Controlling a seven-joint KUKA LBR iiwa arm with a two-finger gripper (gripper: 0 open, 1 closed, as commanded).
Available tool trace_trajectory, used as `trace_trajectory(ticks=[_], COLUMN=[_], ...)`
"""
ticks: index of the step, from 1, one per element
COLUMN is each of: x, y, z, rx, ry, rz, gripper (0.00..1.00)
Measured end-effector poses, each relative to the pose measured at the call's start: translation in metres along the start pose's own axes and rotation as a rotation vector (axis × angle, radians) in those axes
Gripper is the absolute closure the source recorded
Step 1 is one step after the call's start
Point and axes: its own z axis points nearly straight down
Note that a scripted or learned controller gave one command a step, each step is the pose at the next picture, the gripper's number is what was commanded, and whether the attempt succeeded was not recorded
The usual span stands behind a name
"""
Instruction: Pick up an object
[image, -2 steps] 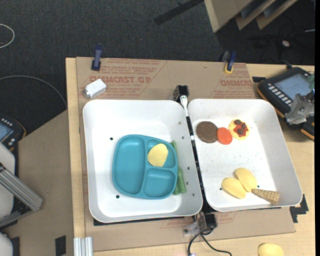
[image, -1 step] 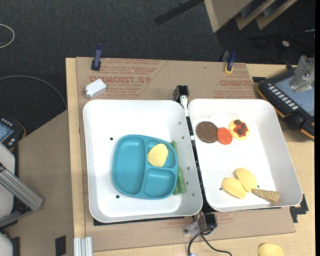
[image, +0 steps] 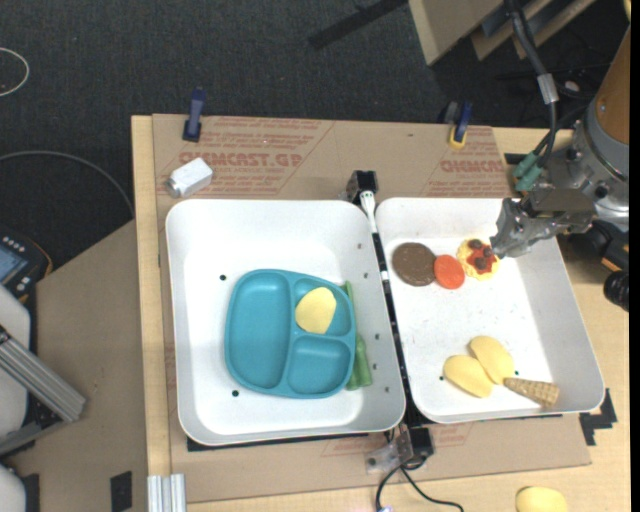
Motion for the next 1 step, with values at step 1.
trace_trajectory(ticks=[1], x=[0.0493], y=[-0.0018], z=[-0.1033], rx=[-0.028], ry=[0.001], rz=[-0.002], gripper=[1.0])
